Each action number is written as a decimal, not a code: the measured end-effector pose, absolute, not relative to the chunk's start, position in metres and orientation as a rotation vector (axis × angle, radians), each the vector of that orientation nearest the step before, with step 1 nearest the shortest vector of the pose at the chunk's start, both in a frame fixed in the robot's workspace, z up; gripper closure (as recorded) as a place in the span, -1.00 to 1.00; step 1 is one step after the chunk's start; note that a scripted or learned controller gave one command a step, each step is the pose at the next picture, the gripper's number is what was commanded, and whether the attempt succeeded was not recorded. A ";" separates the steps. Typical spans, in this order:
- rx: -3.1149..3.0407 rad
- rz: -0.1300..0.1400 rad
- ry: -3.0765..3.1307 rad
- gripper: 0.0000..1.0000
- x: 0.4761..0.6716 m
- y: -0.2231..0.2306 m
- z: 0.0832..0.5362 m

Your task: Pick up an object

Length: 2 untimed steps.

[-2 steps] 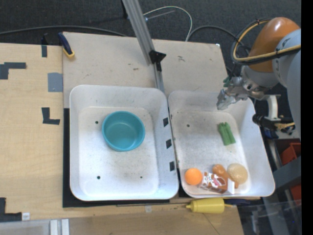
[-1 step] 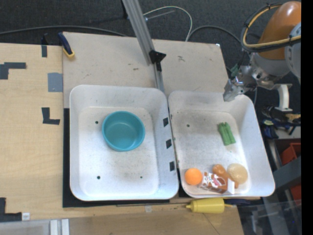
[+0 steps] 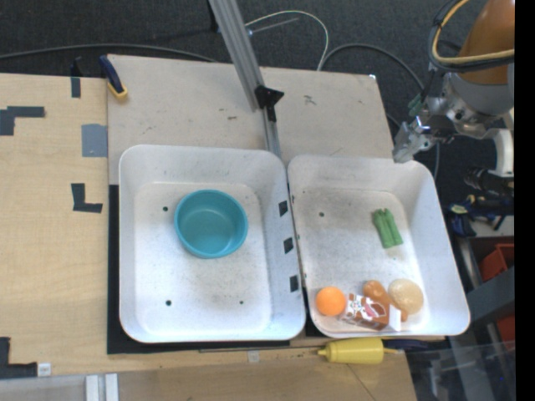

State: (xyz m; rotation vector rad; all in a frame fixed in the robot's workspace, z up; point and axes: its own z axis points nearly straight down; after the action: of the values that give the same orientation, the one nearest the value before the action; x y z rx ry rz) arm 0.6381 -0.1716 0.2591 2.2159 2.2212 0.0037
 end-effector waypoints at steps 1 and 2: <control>2.219 0.001 2.223 1.00 0.639 -0.171 0.276; 2.217 -0.002 2.230 1.00 0.640 -0.118 0.258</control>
State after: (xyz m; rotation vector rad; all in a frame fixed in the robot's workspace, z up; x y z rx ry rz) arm 0.6398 -0.1182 0.2576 2.2168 2.2301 -0.0017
